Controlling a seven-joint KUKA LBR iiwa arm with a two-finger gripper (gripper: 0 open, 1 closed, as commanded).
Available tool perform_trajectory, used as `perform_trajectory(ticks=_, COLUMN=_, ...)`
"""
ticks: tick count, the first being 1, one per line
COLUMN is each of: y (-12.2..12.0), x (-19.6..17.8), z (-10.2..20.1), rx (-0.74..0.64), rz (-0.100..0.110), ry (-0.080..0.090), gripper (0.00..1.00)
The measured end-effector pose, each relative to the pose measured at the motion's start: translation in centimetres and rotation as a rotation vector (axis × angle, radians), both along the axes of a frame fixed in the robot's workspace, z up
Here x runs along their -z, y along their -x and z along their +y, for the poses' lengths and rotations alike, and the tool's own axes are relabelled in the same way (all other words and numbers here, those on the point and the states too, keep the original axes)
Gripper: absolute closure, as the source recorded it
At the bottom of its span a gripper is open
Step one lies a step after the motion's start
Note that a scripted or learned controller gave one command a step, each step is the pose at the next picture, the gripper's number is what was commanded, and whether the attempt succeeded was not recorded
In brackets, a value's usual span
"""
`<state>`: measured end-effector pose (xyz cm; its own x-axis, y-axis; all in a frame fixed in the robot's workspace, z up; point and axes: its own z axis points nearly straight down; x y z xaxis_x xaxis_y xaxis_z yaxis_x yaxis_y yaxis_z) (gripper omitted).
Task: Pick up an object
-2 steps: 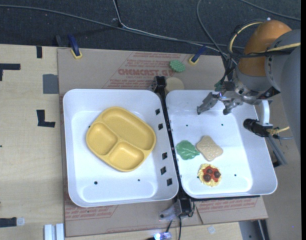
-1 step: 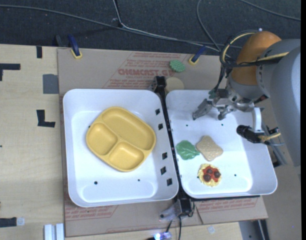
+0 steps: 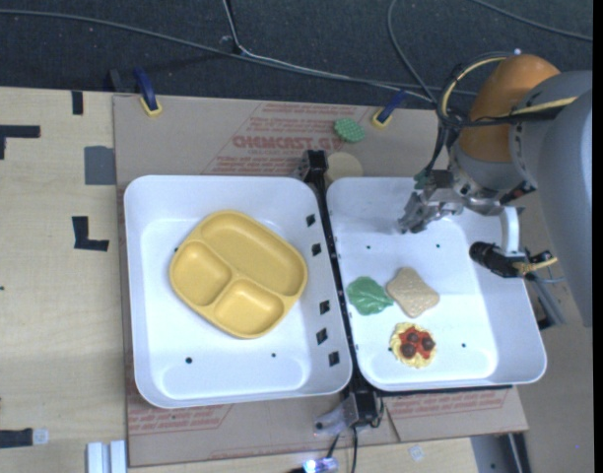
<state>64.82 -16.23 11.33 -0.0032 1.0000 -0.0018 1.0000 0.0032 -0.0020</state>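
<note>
Nearest the camera, in the right bin (image 3: 518,358), lies a small round toy pizza (image 3: 413,344), yellow with dark red toppings, close to the bin's near rim. Just beyond it, toward the far side, sits a tan toy bread slice (image 3: 412,291), and immediately left of that a green lettuce leaf (image 3: 368,295), the two touching or almost so. All three pieces gather in the near-left part of that bin.

Across the divide, the left bin (image 3: 154,363) bears a yellow divided plate (image 3: 238,273) with three compartments, turned at an angle and resting about mid-bin.

At the far side of the right bin, the gripper (image 3: 416,215) hangs low over the white floor, well apart from the toy food, with nothing between its fingers. Whether those fingers are spread or closed I cannot tell, as they are small and dark from this angle. Above it, the arm's orange band (image 3: 503,101) and grey body enter from the right.

Beyond the bins, on the cardboard sheet (image 3: 183,141) under them, a small green dotted piece (image 3: 349,129) lies near the far edge, with a pale round piece (image 3: 345,164) just nearer. Blue-and-yellow clamps (image 3: 147,95) pin the cardboard's far corners, and cables (image 3: 233,37) trail over the dark floor beyond.
</note>
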Motion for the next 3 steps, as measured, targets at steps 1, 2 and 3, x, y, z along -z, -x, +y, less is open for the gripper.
perform_trajectory(ticks=1, y=0.0, x=-6.3, z=-0.3, rx=0.002, rz=-0.007, ry=-0.001, gripper=1.0)
perform_trajectory(ticks=2, y=-0.1, x=-9.7, z=-0.3, rx=0.002, rz=-0.004, ry=-0.002, gripper=1.0)
perform_trajectory(ticks=3, y=2.3, x=-9.9, z=3.7, rx=0.0, rz=0.0, ry=-0.002, gripper=1.0)
